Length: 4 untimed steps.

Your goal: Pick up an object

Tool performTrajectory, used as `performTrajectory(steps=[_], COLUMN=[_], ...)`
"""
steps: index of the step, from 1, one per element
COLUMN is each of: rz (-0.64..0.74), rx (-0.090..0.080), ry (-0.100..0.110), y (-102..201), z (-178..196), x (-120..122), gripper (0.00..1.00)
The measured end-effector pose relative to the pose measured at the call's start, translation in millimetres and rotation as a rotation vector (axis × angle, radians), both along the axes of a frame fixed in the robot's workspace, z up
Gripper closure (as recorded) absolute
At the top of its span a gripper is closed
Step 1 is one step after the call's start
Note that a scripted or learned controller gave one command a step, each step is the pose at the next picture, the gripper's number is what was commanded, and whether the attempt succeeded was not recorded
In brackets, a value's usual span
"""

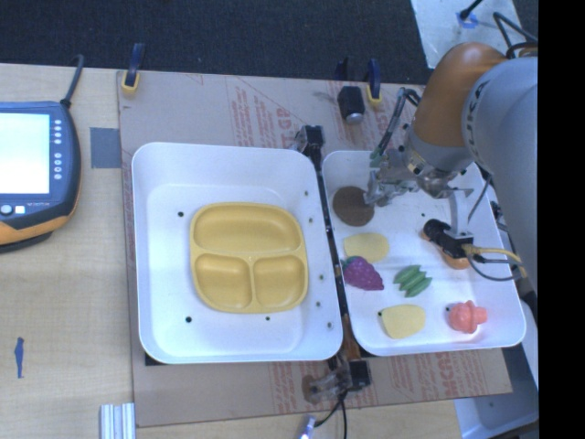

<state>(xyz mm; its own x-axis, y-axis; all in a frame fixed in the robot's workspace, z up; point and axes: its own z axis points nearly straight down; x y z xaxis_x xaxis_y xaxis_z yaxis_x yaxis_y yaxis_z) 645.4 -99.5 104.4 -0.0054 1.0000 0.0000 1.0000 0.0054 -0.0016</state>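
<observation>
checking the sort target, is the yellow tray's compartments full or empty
Empty. The yellow divided tray sits in the left bin, its three compartments showing bare plastic. The toy foods, like the purple grapes, lie in the right bin.

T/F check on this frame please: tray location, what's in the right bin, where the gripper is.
1. The yellow divided tray lies in the left bin. True.
2. The purple grapes lie on the tray. False: they lie in the right bin.
3. The gripper is over the right bin, by the brown disc. True.
4. The green pods lie in the left bin. False: right bin.
5. The tray has three compartments. True.
</observation>
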Motion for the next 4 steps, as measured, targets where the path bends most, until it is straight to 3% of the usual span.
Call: performTrajectory(steps=[1,2,3,4], rz=[-0.004,-0.004,-0.003,-0.003], rx=[0.001,0.0,0.0,-0.001], ry=[0.001,0.002,0.002,0.003], y=[4,-43,-43,-113], z=[56,86,86,20], x=[-35,-91,-91,-98], gripper=[1.0,1.0,0.0,0.0])
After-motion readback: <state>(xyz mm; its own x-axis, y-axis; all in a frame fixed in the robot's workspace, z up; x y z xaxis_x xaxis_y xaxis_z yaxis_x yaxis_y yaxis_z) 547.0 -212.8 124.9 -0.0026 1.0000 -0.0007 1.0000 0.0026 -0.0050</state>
